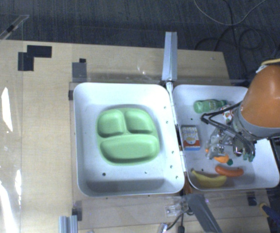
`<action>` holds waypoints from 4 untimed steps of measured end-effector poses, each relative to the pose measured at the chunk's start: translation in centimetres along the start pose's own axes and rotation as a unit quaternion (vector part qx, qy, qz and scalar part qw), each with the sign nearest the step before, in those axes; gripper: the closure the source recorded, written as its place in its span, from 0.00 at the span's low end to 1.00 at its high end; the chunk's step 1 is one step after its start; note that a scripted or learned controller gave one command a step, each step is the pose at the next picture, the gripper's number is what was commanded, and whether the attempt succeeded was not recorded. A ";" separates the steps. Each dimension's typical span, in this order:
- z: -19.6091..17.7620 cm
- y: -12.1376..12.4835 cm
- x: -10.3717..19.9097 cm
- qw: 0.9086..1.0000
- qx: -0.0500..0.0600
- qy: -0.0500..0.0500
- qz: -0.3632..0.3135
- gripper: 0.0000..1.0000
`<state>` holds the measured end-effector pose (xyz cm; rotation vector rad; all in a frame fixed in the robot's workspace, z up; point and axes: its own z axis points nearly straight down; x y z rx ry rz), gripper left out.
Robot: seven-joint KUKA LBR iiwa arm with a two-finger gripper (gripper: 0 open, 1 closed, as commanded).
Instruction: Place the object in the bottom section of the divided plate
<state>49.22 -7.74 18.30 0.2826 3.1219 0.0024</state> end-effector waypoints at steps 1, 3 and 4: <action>0.1 7.4 -3.6 0.999 0.000 0.002 0.047 1.00; 0.1 12.7 -14.9 1.000 0.000 -0.001 -0.005 1.00; 0.1 19.8 -7.9 0.994 -0.001 0.001 -0.110 1.00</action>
